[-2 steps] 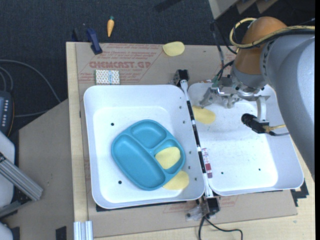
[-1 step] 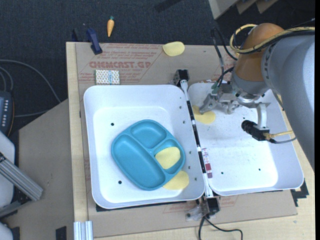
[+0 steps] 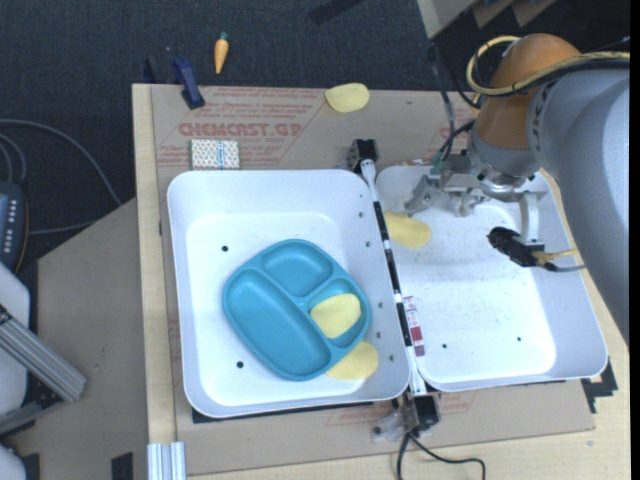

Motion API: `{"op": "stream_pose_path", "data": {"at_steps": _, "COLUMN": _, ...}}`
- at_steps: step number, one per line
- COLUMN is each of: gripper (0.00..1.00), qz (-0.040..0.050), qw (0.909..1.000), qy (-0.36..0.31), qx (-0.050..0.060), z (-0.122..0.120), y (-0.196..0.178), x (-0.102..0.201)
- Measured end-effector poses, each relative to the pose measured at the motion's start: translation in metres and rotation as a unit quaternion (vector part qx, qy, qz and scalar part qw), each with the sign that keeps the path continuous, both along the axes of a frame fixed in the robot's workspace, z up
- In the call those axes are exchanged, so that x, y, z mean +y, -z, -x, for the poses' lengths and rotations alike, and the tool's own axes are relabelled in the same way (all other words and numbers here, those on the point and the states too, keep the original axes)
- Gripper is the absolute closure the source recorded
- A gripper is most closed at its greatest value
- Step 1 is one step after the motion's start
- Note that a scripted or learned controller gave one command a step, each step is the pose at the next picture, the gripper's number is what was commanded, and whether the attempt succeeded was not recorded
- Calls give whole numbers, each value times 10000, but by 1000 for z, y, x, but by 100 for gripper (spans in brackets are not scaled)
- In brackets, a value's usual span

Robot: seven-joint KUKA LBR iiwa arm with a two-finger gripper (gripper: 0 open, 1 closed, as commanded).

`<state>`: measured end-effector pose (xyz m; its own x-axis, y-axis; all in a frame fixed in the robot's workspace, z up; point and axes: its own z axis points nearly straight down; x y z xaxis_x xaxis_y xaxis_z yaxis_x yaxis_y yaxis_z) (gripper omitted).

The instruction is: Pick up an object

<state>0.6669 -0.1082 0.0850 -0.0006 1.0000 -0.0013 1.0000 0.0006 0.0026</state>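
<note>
Gripper (finger state unclear) near right bin's far-left edge, beside yellow piece.

A bulky grey arm is seen capped by a rounded orange band, ringed by a yellow cable, above a metallic gripper fitted with thin wires.

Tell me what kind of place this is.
Probably a robotics lab test bench, not a kitchen: two white bins sit on a board, a grey arm reaches in over the right one, and loose cables trail across the dark carpet.
</note>
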Motion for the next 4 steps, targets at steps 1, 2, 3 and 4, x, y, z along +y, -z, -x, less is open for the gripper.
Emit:
{"op": "stream_pose_path", "data": {"at_steps": 1, "gripper": 0, "qz": -11, "qw": 10000, "qy": 5, "qx": 22, "z": 40, "y": 0, "x": 15}}
{"op": "stream_pose_path", "data": {"at_steps": 2, "gripper": 0, "qz": 0, "qw": 10000, "qy": -1, "qx": 2, "z": 0, "y": 0, "x": -3}}
{"op": "stream_pose_path", "data": {"at_steps": 3, "gripper": 0, "qz": -11, "qw": 10000, "qy": 3, "qx": 23, "z": 40, "y": 0, "x": 17}}
{"op": "stream_pose_path", "data": {"at_steps": 4, "gripper": 0, "qz": 1, "qw": 10000, "qy": 7, "qx": 6, "z": 39, "y": 0, "x": -12}}
